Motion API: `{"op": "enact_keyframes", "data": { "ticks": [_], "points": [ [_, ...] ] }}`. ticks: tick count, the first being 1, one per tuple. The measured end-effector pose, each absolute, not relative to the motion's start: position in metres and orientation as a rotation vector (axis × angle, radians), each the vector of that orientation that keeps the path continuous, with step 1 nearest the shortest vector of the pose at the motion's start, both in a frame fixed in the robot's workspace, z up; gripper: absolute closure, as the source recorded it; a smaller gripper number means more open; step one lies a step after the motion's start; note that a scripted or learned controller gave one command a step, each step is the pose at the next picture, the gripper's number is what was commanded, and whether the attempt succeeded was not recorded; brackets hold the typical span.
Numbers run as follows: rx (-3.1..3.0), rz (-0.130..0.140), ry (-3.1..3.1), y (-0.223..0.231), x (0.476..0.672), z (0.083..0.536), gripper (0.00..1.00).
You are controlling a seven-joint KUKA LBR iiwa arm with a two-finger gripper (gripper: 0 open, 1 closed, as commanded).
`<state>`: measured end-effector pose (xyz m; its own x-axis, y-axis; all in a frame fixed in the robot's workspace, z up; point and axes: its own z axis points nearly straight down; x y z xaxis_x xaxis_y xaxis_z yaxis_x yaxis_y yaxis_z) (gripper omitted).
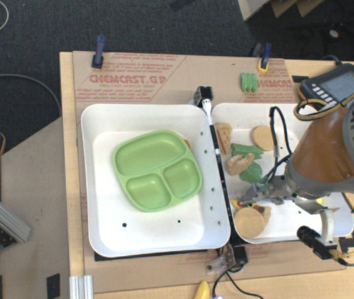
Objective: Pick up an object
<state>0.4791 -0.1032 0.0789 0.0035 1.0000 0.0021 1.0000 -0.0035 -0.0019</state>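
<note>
Gripper (257, 195): we see it low in the right white bin (283, 234); we cannot tell its state.
Nearby: 1 round tan disc (250, 222) just below.

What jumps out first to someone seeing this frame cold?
The green divided plate lying in the middle of the left bin grabs the eye first. Next is the bulky arm with its orange band, reaching in from the right over the right bin, where small food pieces cluster: a round tan disc near the front edge, green bits and a cracker further back.
</note>
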Motion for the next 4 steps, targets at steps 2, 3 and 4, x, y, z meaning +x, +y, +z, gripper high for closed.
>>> {"op": "enact_keyframes", "data": {
  "ticks": [2, 3, 4],
  "points": [
    [-2.217, -0.022, -2.243, -0.011, 0.516, 0.256, 1.00],
    [-2.216, 0.001, -2.222, 0.015, 0.478, 0.270, 1.00],
    [-2.219, -0.004, -2.227, 0.055, 0.480, 0.299, 1.00]
  ]
}}
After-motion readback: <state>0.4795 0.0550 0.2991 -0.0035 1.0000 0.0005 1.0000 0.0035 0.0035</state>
